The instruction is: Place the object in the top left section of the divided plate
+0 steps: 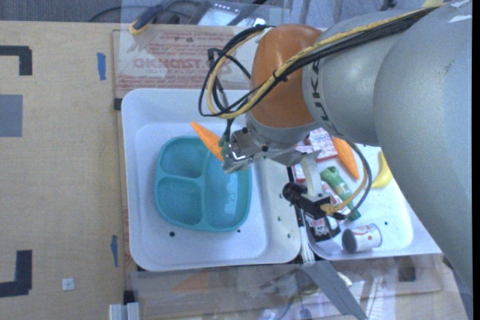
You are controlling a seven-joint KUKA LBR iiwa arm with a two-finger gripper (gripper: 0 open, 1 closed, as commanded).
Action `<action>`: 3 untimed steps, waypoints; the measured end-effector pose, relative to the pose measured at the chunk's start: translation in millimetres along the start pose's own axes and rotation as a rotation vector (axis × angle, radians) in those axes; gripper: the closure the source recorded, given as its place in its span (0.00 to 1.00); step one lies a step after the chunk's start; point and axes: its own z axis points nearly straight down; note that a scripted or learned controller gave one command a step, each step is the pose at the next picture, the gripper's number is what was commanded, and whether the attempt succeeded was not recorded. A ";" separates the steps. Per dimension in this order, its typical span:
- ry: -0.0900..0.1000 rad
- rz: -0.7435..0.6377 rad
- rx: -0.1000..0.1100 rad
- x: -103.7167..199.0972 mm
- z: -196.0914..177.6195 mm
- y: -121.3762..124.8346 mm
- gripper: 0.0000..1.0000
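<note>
On the pale wood-toned worktop, marked with black corner brackets and strips of blue tape, the left white bin, shallow, smooth and round-cornered, carries a teal divided plate of glossy plastic, its three sections parted by low moulded ridges. Above the plate's upper right rim, my fingers pinch one end of an orange toy carrot, a smooth tapered cone lying tilted over the plate's edge, its free end pointing up and left. Behind me rise my rounded orange band and matte grey casing, looped with black and yellow cables. The right bin carries a second orange carrot, a small green piece and a white cylindrical can on its side.
</note>
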 end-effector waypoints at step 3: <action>-0.002 -0.585 -0.006 53.0 -116.5 -62.1 1.00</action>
